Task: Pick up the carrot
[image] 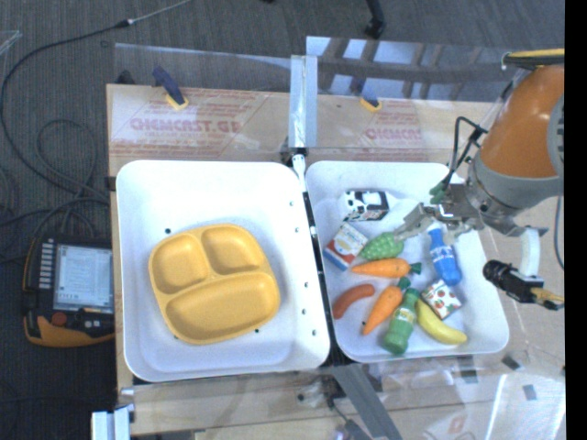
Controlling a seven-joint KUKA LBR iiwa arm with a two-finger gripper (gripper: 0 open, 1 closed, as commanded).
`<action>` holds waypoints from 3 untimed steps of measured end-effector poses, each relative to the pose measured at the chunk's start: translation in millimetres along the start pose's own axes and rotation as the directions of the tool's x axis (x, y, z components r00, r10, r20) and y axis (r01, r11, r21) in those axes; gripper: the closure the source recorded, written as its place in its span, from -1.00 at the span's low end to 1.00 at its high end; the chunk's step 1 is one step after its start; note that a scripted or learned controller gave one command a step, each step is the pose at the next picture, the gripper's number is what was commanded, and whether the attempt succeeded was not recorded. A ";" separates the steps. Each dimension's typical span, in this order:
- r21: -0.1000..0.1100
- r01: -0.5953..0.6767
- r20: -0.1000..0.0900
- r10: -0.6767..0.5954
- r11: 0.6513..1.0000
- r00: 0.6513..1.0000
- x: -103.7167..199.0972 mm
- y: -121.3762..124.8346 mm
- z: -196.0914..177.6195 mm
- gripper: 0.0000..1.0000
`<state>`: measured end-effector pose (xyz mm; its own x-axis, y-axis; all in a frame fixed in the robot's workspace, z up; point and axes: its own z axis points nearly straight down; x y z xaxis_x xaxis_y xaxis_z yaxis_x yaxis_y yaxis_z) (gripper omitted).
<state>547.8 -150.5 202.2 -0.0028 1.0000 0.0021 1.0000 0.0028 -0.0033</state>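
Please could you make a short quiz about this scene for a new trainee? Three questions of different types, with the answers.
1. True or false: the yellow tray lies in the left bin.
2. How many carrots lie in the right bin? A one, B two, C four.
3. Fill in: the claw hovers over the ___ bin.
Key: 1 true; 2 B; 3 right.

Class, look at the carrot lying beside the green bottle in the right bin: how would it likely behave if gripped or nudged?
The carrot looks like moulded toy plastic, so probably stiff and light. Its tapered, rounded body may roll or slip from the fingers. It lies against the green bottle, so a nudge would likely shift that too.
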 end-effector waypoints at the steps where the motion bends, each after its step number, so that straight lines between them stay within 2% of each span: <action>1: 0.001 -0.119 0.002 0.119 0.993 0.993 20.5 -11.8 76.5 -1.00; 2: 0.000 -0.023 0.002 0.023 1.000 1.000 9.2 -35.4 63.4 -1.00; 3: -0.019 -0.163 0.004 0.163 0.986 0.987 23.1 -59.2 111.5 -1.00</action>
<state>488.1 -127.4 91.0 0.1603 0.9871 -0.0026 0.9870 -0.1602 0.0153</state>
